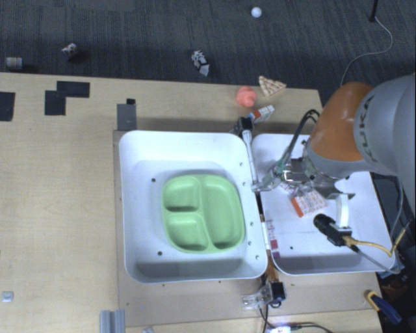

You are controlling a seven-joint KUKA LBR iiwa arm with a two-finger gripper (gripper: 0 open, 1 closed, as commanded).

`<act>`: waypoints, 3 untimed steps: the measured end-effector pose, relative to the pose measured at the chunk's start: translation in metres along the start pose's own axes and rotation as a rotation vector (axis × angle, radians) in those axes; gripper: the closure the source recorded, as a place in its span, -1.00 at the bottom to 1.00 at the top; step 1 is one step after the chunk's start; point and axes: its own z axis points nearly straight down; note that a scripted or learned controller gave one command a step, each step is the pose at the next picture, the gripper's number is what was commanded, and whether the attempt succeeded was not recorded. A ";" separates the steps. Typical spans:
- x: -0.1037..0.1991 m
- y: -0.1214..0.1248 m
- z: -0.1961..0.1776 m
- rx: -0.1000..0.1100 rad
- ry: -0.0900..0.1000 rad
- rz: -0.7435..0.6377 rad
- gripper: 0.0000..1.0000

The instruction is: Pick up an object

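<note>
We look down on a dark carpeted floor [130, 32] at the top and, below it, a pale wooden counter [58, 195] that takes up most of the scene.

The grey arm [383, 123] comes in from the right, its orange band bulging above the wrist. It bends downward and leftward over the right bin [305, 248].

Two shallow white bins sit side by side on the counter, touching along their inner edges. The left bin [136, 195] holds a light green tray [203, 211] with three compartments, lying flat near the bin's middle.

The gripper [270, 181] is low at the left side of the right bin, close to the wall shared by the bins. We cannot tell whether it is open or closed, and we see nothing held in it.

An orange-and-white packet [307, 204] lies on the floor of the right bin, just to the right of the gripper and a little nearer to us, partly under the wrist. A small white strip [342, 212] lies farther right in the same bin, apart from the packet.

Beyond the bins, on the counter's far edge, a pink ball [246, 96] rests beside a patterned wedge [272, 86]. A tiny white ball [256, 12] lies on the carpet.
</note>
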 end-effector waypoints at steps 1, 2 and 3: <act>0.000 0.000 0.000 0.000 0.000 -0.001 -1.00; -0.001 0.000 0.001 0.001 0.002 -0.001 -1.00; -0.001 0.001 0.001 0.001 0.001 -0.001 -1.00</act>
